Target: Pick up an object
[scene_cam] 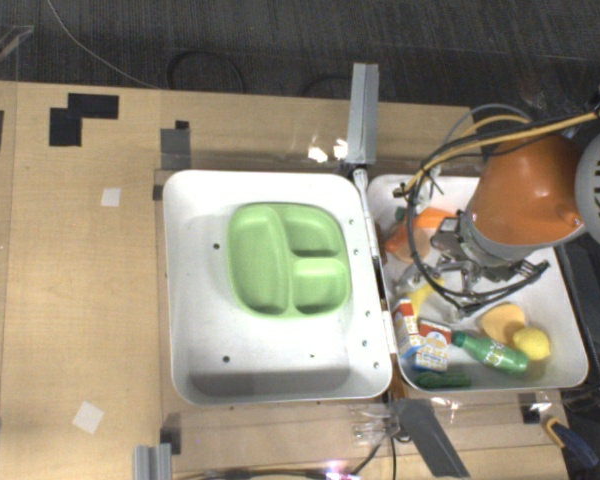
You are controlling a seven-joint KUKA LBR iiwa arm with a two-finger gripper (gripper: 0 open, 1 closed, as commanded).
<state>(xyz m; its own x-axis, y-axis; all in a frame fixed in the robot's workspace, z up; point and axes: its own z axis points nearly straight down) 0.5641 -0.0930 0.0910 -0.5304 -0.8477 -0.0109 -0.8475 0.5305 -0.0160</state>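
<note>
the grey arm with the orange band (525,193) is seen reaching in from the right and hanging over the right-hand shallow white bin (572,353); its two-finger gripper (458,268) is set low among cables in the middle of that bin, and whether it is spread or pressed together cannot be told, the wrist and cabling covering it; nothing is seen to be carried.

the candidates for picking all lie in the right bin; a green plastic bottle (492,353) is laid on its side near the front wall, a yellow lemon-shaped piece (531,343) is just beside its far end, a yellow-orange rounded piece (503,319) is touching the lemon, a small red, white and blue carton (425,344) is set against the left wall, a dark green long piece (438,378) is at the front edge, and an orange piece (430,219) is half hidden behind the wrist; in the left-hand white bin (195,368) a light green divided plastic tray (285,258) is lying alone.

the step in hand is judged to be the descent onto one object; it is best done by one item being singled out, since the pieces are crowded; the bottle is best taken across its narrow body, not along it; the rounded fruits are likely to roll out of a pinch unless centred; the bin walls are to be kept away from.
</note>
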